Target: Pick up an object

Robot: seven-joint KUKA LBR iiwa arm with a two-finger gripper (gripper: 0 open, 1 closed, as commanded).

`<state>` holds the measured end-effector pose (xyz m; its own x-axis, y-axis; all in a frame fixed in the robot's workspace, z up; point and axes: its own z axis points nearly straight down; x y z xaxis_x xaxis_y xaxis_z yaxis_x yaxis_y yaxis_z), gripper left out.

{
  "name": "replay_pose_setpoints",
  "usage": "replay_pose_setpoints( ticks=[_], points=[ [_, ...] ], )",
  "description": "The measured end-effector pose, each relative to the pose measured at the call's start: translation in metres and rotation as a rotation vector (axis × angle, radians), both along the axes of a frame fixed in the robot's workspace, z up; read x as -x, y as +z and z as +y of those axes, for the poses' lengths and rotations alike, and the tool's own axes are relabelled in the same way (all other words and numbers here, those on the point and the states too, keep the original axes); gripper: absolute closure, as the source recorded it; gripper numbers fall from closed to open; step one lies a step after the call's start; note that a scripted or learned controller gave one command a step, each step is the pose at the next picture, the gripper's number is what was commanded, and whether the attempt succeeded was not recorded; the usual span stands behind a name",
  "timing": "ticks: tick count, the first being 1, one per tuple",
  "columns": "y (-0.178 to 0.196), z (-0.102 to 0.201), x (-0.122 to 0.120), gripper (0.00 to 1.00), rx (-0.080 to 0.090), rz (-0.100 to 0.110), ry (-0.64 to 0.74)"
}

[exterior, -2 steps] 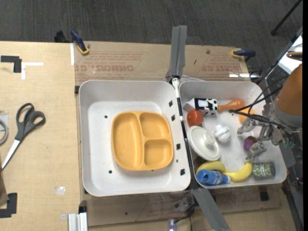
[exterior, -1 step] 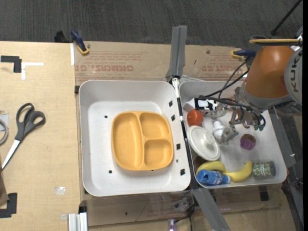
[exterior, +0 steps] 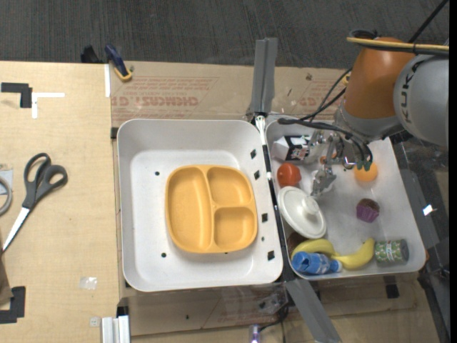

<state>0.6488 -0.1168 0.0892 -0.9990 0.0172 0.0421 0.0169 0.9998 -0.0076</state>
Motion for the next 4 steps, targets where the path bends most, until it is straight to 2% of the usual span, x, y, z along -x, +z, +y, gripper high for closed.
replay_pose_setpoints(
  ticks=[1,2,3,4],
  points=[
    [0.007,-0.097,0.053,0.00,-0.005,-0.049,-0.009],
    [0.006,-0.105,0.034,0.00,-0.003,-0.052,-0.123],
    [0.018,-0.104,0.032,1.00,-0.001,-0.059,-0.120],
    [0.018,-0.104,0.032,0.00,-0.002,-0.058,-0.120]
  ],
)
